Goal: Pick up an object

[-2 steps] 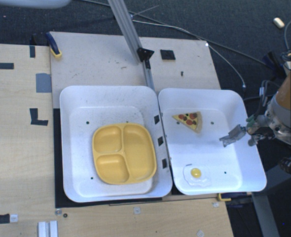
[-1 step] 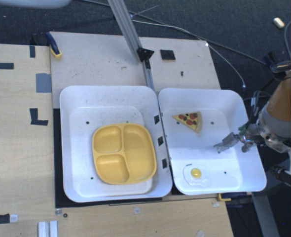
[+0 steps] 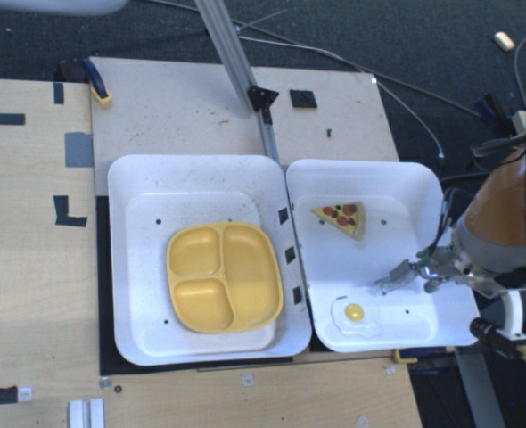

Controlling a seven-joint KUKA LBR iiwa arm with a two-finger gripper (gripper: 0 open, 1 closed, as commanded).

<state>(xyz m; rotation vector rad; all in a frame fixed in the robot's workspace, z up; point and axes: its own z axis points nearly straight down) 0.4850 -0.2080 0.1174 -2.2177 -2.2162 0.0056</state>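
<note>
We were approaching a pick.
The grey two-finger gripper, jaws apparently open, holding nothing, hovered at 2 o'clock of the white-and-yellow toy fried egg; next, descend.

The arm reaches in from the right side of the camera view, its orange band a rounded mass at the right edge with the grey wrist section just below it. From the wrist the tool runs leftward and slightly downward, ending in the gripper, whose thin grey fingers point to the left at a shallow slant. The fingers lie close together and look like a single narrow wedge, with nothing seen between them; their tips are too small and blurred to show whether a gap remains. A bundle of dark cables loops up from the wrist along the arm's left flank.
</note>
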